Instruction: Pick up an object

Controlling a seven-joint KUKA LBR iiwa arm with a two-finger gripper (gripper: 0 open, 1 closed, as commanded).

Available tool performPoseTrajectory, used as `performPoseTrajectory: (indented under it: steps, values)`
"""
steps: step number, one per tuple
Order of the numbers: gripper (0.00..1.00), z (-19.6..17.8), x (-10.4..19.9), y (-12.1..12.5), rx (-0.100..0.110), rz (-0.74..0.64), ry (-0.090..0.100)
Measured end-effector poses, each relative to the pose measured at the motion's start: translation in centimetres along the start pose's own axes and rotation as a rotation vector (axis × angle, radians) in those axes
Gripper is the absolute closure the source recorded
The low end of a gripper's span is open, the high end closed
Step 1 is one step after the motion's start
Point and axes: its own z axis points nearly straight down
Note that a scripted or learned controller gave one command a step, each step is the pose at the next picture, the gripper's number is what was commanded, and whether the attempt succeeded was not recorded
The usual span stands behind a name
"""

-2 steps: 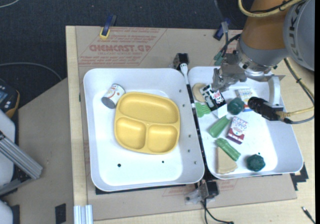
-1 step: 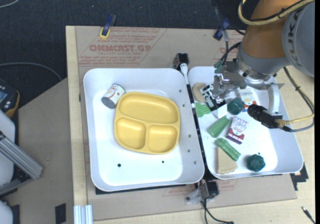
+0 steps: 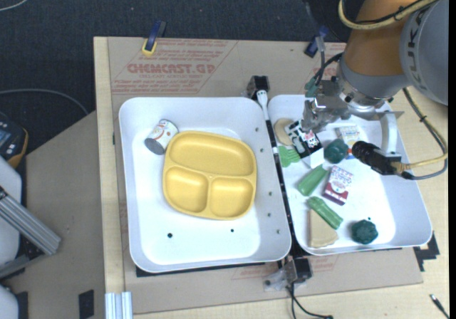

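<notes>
A yellow tray (image 3: 209, 174) fills the left bin (image 3: 135, 189), a small cup (image 3: 161, 135) at its upper-left corner. Right of the tray, the hand (image 3: 311, 132) hangs over the right bin's (image 3: 410, 218) clutter; its grip can't be told.

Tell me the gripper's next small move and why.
Probably a short descent. The gripper hangs over the back-left corner of the right bin, above small clutter, with nothing seen between its fingers. The green pieces lie nearer the camera.
</notes>
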Motion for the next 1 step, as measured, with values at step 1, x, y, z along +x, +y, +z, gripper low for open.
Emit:
performPoseTrajectory:
  steps: [1]
  values:
    - [1.00,-1.59,0.14,-0.07,-0.001,0.001,0.000]
